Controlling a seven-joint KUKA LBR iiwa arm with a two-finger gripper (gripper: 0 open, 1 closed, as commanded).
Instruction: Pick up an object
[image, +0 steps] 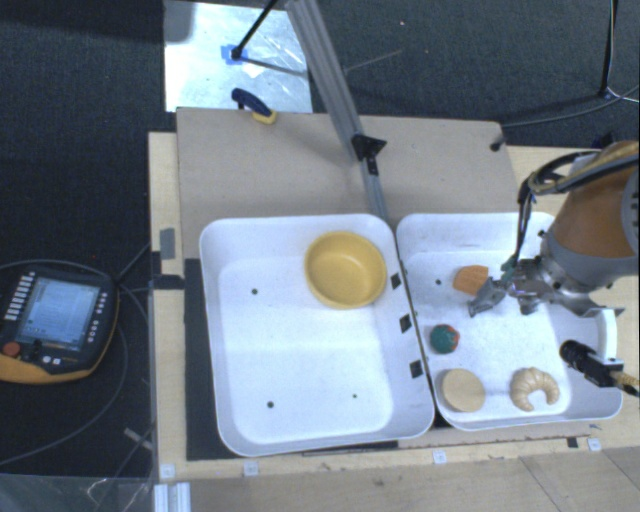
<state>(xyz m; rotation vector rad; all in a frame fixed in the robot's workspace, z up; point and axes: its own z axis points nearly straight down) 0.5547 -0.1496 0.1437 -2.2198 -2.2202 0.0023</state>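
My gripper (500, 295) hangs spread, nothing pinched, just beside orange block (470, 279); green ball (444, 338), round biscuit (463, 390), croissant (534, 388) nearby.

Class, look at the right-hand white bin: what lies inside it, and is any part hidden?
Inside the right bin lie an orange block, a green-and-red ball, a round tan disc and a croissant. The gripper and arm cover the bin's right part, so anything there is hidden.

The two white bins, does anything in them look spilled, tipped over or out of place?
Nothing stands out. The yellow bowl sits upright in the left bin; the orange piece, green ball, round biscuit and croissant lie apart in the right bin.
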